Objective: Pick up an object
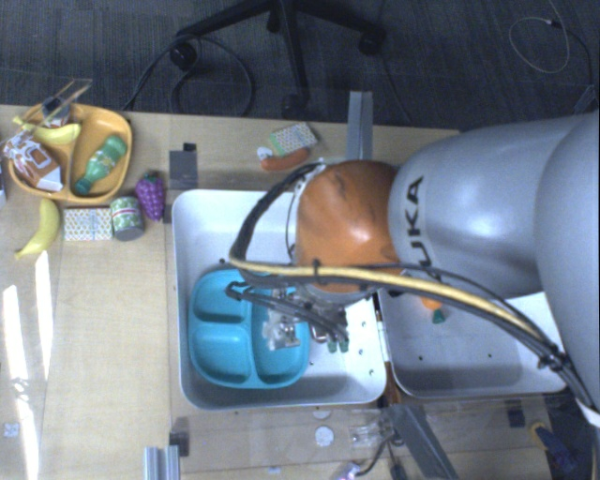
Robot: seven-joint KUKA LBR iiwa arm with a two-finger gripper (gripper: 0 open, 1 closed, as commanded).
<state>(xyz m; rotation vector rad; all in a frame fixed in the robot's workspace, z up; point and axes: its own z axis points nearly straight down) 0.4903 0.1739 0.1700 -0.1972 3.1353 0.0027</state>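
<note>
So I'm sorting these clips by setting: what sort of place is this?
Most likely a robotics lab set up for grasping trials. A KUKA arm reaches over two white bins, a yellow bowl of toy food sits on the bench, and an office chair base stands on carpet behind.

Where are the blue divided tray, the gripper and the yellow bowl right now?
blue divided tray (217, 330), camera view, on its left compartment.
gripper (292, 328), camera view, on its wrist hardware above the tray.
yellow bowl (120, 131), camera view, on its right rim.

One fixed camera looks steeply down on the tabletop (103, 375) and both white bins (202, 211), fairly near
</note>
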